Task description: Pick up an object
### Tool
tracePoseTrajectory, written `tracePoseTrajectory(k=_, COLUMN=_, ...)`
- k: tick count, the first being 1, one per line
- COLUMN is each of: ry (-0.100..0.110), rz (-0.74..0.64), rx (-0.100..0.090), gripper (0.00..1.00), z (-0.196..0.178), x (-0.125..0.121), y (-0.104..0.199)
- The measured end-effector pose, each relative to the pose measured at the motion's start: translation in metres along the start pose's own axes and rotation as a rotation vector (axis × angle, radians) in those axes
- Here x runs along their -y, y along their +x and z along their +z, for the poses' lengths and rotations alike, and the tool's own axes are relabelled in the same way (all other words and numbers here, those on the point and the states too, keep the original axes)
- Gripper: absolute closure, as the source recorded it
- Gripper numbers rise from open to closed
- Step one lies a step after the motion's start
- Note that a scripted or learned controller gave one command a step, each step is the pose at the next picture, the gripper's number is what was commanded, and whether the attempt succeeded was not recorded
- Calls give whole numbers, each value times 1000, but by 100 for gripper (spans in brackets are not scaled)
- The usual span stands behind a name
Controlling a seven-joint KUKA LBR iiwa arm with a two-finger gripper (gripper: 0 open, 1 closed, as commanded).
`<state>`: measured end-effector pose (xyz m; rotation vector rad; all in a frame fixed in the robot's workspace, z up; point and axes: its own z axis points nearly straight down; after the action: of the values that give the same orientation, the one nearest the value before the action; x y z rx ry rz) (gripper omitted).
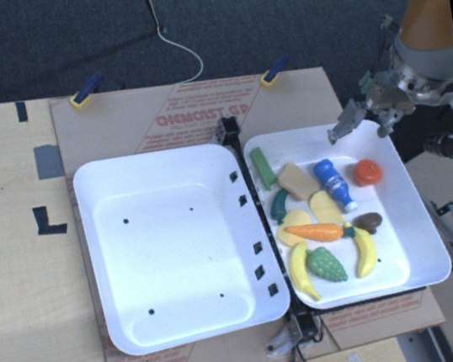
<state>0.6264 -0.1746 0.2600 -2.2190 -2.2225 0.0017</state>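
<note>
Orange and bright, a tomato (367, 171) lay near the right bin's (424, 272) far corner, apart from the other toys. The gripper (362, 119) was held above it, spread wide, nothing grasped. A straight descent onto the tomato would be best made, avoiding the blue bottle (333, 184).

I look down at a slant on a pale wood surface (20, 277) marked with dark tape strips (45, 221) and a grey patch (48, 160). A brown cardboard sheet (190, 113) with red lettering lies on it, pinned at its far corners by two blue and yellow clamps (86, 90). Beyond the far edge I see dark blue carpet (58, 32), and a thin grey cable (175, 43) trails across it onto the cardboard. The light is even, with soft shadows.
</note>
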Motion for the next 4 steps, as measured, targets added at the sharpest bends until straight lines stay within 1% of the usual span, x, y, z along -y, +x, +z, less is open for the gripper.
tracePoseTrajectory(k=1, ry=-17, rz=-3, rx=2, gripper=0, z=149, x=9, y=38)
tracePoseTrajectory(k=2, ry=-1, rz=-2, rx=-1, gripper=100, z=147, x=14, y=39)
tracePoseTrajectory(k=3, ry=-6, rz=-5, rx=0, gripper=100, z=175, x=-45, y=83)
tracePoseTrajectory(k=4, ry=-8, rz=-4, rx=1, gripper=100, z=162, x=-45, y=81)
